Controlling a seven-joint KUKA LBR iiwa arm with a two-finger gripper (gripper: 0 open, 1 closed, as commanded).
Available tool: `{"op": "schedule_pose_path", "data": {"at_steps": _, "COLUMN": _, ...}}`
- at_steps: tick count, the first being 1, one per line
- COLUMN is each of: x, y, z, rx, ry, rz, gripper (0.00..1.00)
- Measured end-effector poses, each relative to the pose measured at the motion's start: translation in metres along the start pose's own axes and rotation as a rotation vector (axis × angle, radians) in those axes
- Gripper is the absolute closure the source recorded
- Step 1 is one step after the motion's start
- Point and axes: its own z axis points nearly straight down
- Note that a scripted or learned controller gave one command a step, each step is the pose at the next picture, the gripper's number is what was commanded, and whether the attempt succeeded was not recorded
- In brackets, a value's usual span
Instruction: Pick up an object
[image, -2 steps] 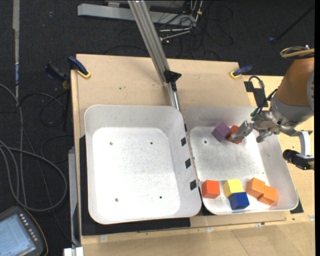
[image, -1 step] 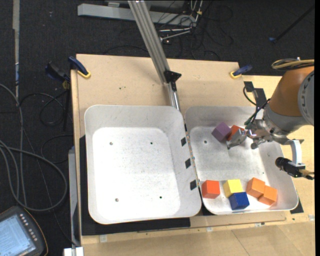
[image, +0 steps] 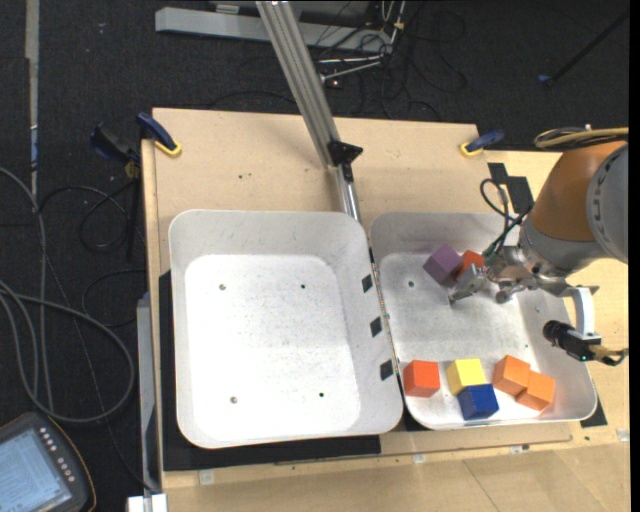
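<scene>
A purple block (image: 441, 265) lies in the upper part of the right bin (image: 400, 250). A small red-orange piece (image: 472, 260) sits right beside it on its right. My gripper (image: 467, 288) hangs low in that bin, just right of and below the purple block, close to both pieces. Nothing can be seen held in it. Along the bin's near side lie a red-orange block (image: 421, 377), a yellow block (image: 465, 373), a blue block (image: 478, 401) and two orange blocks (image: 513, 371) (image: 538, 391).
The left bin (image: 265, 320) stands beside the right one, with black clips on the shared wall. A metal pole (image: 305, 85) slants in from the top to the bins' junction. The grey and orange arm (image: 580, 205) covers the right bin's far right corner.
</scene>
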Motion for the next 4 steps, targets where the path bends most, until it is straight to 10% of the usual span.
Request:
{"op": "schedule_pose_path", "data": {"at_steps": 1, "x": 0.000, "y": 0.001, "z": -0.012, "rx": -0.005, "ry": -0.001, "rz": 0.000, "gripper": 1.00}}
{"op": "schedule_pose_path", "data": {"at_steps": 3, "x": -0.005, "y": -0.001, "z": -0.110, "rx": -0.010, "ry": -0.003, "rz": -0.002, "gripper": 1.00}}
{"op": "schedule_pose_path", "data": {"at_steps": 4, "x": 0.051, "y": 0.018, "z": -0.122, "rx": -0.007, "ry": 0.001, "rz": -0.008, "gripper": 1.00}}
